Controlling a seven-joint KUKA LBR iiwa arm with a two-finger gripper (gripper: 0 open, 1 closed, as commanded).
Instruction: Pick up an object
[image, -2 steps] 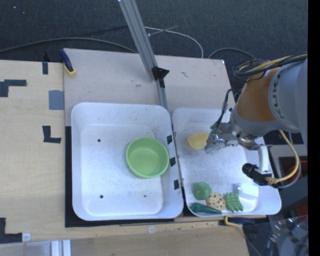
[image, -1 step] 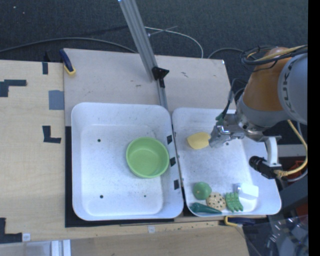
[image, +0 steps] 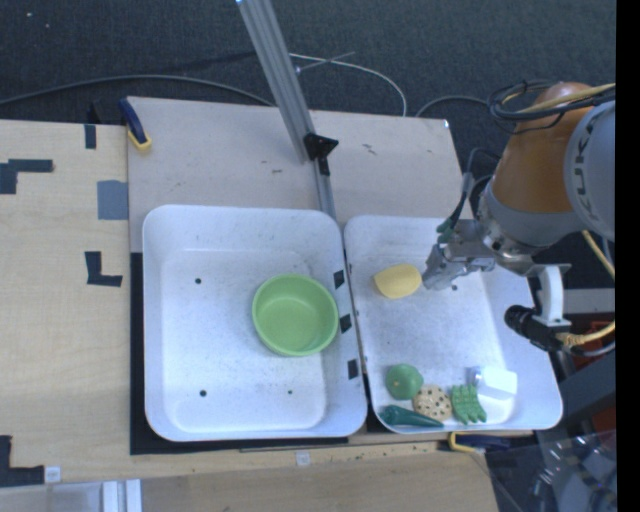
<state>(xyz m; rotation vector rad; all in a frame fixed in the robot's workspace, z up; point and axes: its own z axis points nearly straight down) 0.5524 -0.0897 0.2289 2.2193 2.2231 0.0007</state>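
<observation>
Yellow lump beside the pincer

Yellow and rounded, the object (image: 397, 281) lay in the right bin (image: 520, 400), toward its 11 o'clock corner. The pincer (image: 440, 276) stood just beside it, so the lump was at its 9 o'clock, long axis running 3 to 9. Whether the pincer was released or clenched, I could not tell.

One fixed overhead view, slanting down on both bins (image: 160, 300).
</observation>
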